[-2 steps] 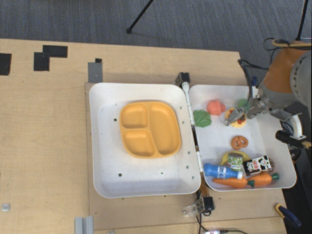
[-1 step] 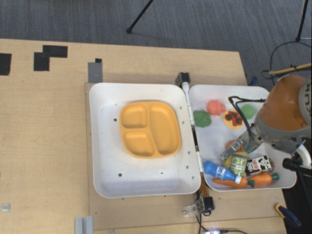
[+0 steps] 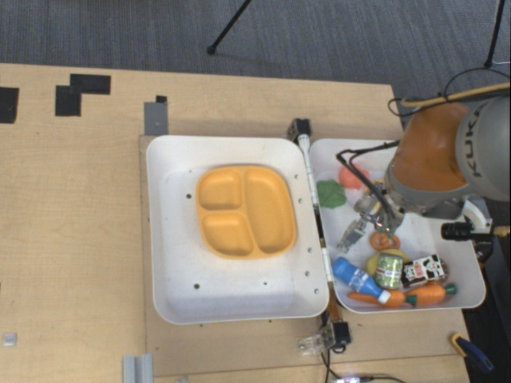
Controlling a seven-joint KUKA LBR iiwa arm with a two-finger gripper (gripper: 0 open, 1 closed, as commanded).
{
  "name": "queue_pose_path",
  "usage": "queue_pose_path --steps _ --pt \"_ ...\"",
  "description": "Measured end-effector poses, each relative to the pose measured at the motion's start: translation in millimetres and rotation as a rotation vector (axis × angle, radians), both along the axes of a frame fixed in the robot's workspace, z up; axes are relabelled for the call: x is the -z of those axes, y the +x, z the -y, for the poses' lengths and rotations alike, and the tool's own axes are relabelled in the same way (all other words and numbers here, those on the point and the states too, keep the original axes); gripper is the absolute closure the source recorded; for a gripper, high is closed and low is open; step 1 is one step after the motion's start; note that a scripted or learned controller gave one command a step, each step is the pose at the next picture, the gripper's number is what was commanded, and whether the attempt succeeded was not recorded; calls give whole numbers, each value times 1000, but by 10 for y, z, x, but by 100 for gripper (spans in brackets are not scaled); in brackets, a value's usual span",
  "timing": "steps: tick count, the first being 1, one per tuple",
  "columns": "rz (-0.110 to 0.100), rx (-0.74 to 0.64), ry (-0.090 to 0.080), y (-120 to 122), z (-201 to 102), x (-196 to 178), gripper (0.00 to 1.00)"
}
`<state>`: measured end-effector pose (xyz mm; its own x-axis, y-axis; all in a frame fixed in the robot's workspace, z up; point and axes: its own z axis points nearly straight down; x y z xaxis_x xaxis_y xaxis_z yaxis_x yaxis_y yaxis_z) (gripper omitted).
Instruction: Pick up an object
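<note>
A small green-labelled round can [image 3: 389,268] lies in the right shallow white plastic bin [image 3: 477,294], beside a blue bottle [image 3: 354,275]. The metal two-finger gripper [image 3: 357,231] hangs just above, fingers parted, holding nothing. A glossy yellow three-compartment tray [image 3: 243,211] occupies the left bin [image 3: 172,294].

A light wooden bench top [image 3: 72,238] fills the near and middle ground, marked at far left with black rectangular patches [image 3: 80,92]. Beyond its far edge lies grey ribbed carpet floor [image 3: 120,14], crossed at the far middle by a thin black stand leg [image 3: 239,13].
</note>
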<state>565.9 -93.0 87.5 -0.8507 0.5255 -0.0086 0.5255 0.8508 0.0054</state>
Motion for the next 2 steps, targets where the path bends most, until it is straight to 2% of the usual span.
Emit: queue_pose_path --steps 1,2 --pt "8 3 0 21 -6 -117 100" --pt "-2 -422 -3 760 -382 -984 100"
